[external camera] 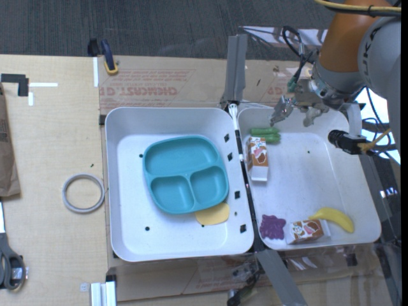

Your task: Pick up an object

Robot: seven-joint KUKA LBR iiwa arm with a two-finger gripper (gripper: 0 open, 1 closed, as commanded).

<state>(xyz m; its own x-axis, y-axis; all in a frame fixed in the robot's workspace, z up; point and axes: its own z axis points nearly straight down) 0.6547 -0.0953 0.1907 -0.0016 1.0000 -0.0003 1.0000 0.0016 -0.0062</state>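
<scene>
The bench (pixel 51 145) carries two white bins side by side. The left bin (pixel 121 234) holds a teal tray (pixel 185 174) at its middle, with a yellow disc (pixel 213 215) tucked partly under the tray's near corner. The arm (pixel 357 37) hangs over the far edge of the right bin (pixel 357 190); its gripper (pixel 296 110) is above the bin's far edge, fingers spread apart with nothing between them.

In the right bin, a carton (pixel 257 158) lies along the left wall, a green pod (pixel 265 134) just beyond it near the far left corner. Along the near edge lie a banana (pixel 333 218), a second carton (pixel 306 231) touching it, and purple grapes (pixel 273 227).

A tape ring (pixel 83 192) lies on the bench left of the bins.
</scene>
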